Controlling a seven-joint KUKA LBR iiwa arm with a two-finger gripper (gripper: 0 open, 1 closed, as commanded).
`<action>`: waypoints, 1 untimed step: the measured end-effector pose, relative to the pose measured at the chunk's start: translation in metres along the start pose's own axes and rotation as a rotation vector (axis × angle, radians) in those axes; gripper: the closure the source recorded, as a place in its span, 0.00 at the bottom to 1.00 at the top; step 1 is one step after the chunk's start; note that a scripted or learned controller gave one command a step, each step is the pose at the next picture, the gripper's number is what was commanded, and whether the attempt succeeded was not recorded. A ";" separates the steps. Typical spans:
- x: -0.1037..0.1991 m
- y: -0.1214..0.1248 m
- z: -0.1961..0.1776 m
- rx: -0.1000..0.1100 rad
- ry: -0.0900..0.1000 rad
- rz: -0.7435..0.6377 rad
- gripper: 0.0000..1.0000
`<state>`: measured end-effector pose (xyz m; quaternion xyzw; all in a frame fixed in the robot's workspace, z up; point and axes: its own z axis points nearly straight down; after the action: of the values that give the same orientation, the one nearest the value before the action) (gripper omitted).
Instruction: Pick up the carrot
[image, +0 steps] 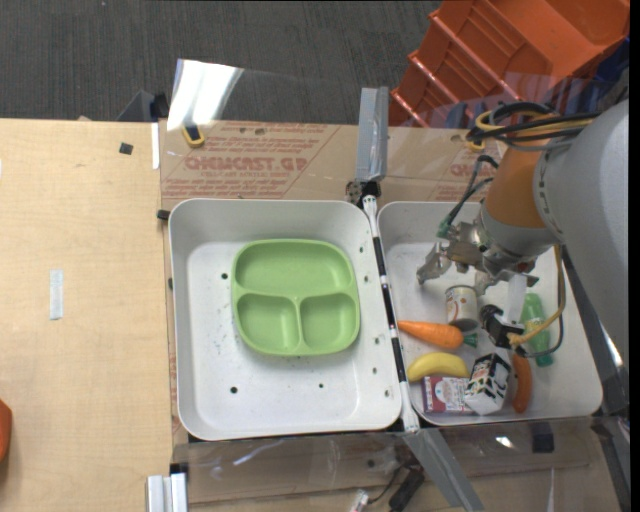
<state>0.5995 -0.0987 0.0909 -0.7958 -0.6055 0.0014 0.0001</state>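
Gripper (440, 268), two-finger, metal, on the grey arm with the orange band (515, 190): hangs over the far part of the right white bin (590, 400), slanting down toward the bin's left wall. Whether it is clenched or released cannot be told; the wrist body and cabling mask its working end. Nothing is seen grasped.

Small cylindrical can with a pale label (461, 302): upright, just near of the gripper, probably the closest obstacle to any descent.

Orange tapered carrot with a green stub end (432, 333): the task's thing. Lies flat on the floor of the right bin, near its left wall, pointed tip to the left, green end to the right. Apart from the gripper, with the can between them. Its long axis runs across the bin, so a grasp across the narrow width would likely suit.

Yellow curved banana (438, 364): lies just near of the carrot, roughly parallel; close enough that a low approach might nudge it.

Black-and-white patterned carton (487, 383) and flat red-edged packet (440, 395): at the near edge of the right bin.

Green bottle-shaped item (535, 322): toward the right side, partly under the cables.

Left white bin (200, 300): separate container, holding the light green three-compartment plastic plate (296, 296) at its centre, well apart from the carrot.

Judged status: pick not yet made; the carrot is untouched.
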 end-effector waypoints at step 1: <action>-0.003 -0.030 0.000 0.001 0.001 0.031 0.00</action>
<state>0.5695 -0.0934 0.0910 -0.8052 -0.5930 0.0014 0.0006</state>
